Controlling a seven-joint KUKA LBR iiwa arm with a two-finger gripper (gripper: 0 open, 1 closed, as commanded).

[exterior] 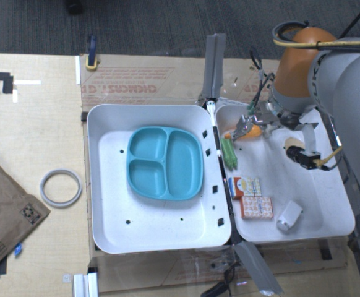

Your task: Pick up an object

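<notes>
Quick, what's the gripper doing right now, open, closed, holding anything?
Gripper: low in the right bin's far corner, at an orange object; open or closed cannot be told, nor any hold.

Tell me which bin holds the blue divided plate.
The left bin: the blue plate lies in it, while the right bin holds small toys and boxes.

Left of my bins — a tape ring (60,187) on the bench; cardboard box (4,210) lower left; blue clamp (91,51) upper left.
</notes>
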